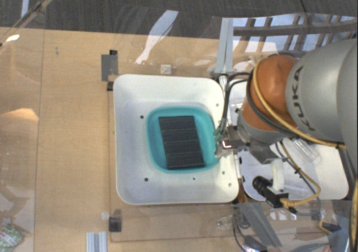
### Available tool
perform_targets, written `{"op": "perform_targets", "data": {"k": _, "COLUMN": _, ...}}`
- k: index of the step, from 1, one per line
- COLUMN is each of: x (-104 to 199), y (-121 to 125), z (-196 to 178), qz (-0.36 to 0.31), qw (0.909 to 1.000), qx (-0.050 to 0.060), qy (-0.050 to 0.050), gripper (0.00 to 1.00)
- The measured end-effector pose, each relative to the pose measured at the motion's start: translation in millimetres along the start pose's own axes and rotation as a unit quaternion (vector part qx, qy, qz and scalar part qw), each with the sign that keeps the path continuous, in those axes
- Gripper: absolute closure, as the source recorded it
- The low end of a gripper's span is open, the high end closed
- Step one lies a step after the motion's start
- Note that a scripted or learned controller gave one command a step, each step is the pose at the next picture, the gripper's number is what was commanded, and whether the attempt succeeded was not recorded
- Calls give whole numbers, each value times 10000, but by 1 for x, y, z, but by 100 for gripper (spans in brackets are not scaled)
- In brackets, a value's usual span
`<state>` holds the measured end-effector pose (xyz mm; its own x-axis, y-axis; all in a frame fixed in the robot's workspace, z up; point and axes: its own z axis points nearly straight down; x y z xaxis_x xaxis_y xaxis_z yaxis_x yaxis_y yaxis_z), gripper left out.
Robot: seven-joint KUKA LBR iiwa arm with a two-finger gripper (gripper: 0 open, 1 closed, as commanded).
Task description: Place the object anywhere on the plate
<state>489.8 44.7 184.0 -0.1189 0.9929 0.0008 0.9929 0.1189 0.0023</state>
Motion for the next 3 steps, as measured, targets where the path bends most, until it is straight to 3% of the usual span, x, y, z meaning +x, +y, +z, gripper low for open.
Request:
{"op": "perform_targets", "data": {"k": 1, "x": 107, "y": 24, "z": -15, "qz": 159, "qw": 9999, "qx": -9, "qy": 3, "gripper": 100}}
{"op": "perform_targets", "data": {"k": 2, "x": 106, "y": 24, "z": -15, "qz": 160, "qw": 9999, "qx": -9, "qy": 3, "gripper": 0}}
{"op": "perform_targets", "data": {"k": 3, "x": 50, "y": 5, "z": -42, "qz": -521, "qw": 9986, "qx": -13, "qy": 0, "gripper": 0}}
